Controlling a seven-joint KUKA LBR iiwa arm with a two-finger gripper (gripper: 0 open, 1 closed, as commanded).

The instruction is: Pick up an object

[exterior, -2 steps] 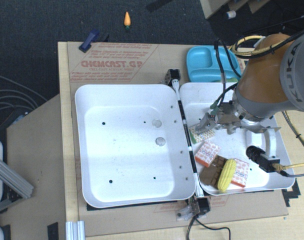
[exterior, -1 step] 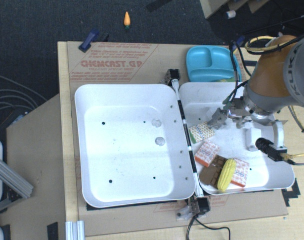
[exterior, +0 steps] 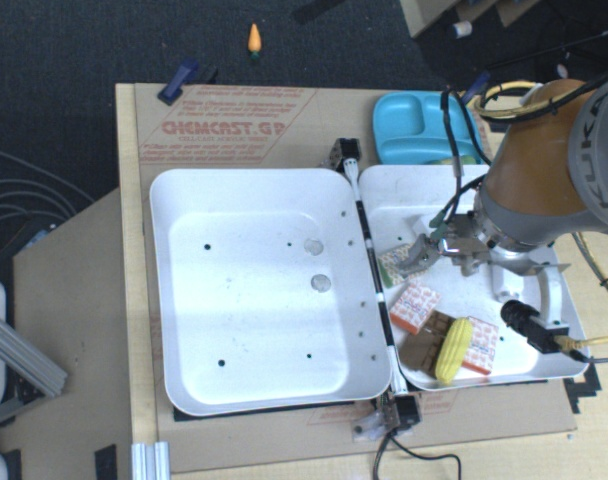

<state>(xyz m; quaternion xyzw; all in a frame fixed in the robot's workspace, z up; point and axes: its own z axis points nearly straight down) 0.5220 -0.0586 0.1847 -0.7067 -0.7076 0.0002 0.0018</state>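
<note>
Camera view, looking down at a slant.

Item: my grey arm with its orange band (exterior: 544, 158), entering from the right of the frame and bent down over the right bin.

Item: my gripper (exterior: 424, 253), a dull metal two-finger tool, low in the upper-middle part of the right shallow white plastic bin (exterior: 394, 193). Whether my fingers are spread or pressed together, I cannot tell; they blur into the clutter under them, and nothing can be seen between them.

Item: a small pale, greenish printed packet (exterior: 392, 265), just left of and under my gripper tip, against the bin's left wall. Whether I touch it I cannot tell.

Item: a red-and-white checked box (exterior: 414, 308), below the packet, lower middle of that bin.

Item: a brown rectangular block (exterior: 424, 343), touching the checked box on its lower right.

Item: a yellow corn cob toy (exterior: 454, 350), lying across the brown block, near the bin's lower edge.

Item: a second red-and-white patterned piece (exterior: 482, 346), just right of the corn cob.

Item: the left shallow white plastic bin (exterior: 184, 218), centre-left of the frame, joined to the right one by a dark strip.

Item: a light blue plastic tray (exterior: 414, 128), above the right bin, partly behind my arm.

Item: brown cardboard sheet with red print (exterior: 224, 118), under both bins.

Item: a small orange cone-shaped object (exterior: 254, 38) and a blue clip-like piece (exterior: 176, 83), upper left of the frame, on and near the dark floor.
</note>
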